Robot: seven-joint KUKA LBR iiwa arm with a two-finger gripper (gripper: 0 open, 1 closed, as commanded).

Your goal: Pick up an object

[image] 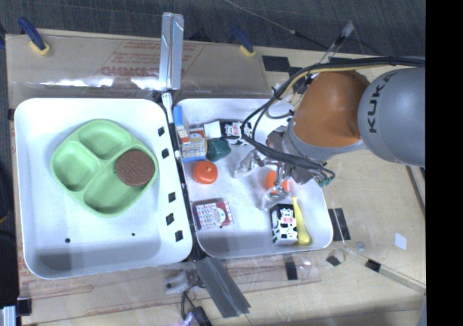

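The grey arm (391, 118), glossy with a rounded orange band, reaches over the smooth white right bin (242, 245). In the left bin (43, 238) lies a green sectioned tray (90, 165) bearing a brown disc (136, 168). The gripper (273, 176) hangs among the right bin's items; its jaw state cannot be told. Nearby: a boxy cow-print carton (285, 224), a yellow banana (301, 225), a flat red packet (212, 215), and a round orange tomato (205, 171).

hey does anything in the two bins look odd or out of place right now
Nothing looks spilled or broken. The right bin is a loose jumble: the cow-print carton lies beside a yellow piece. In the left bin, a brown disc sits on the green divided plate.
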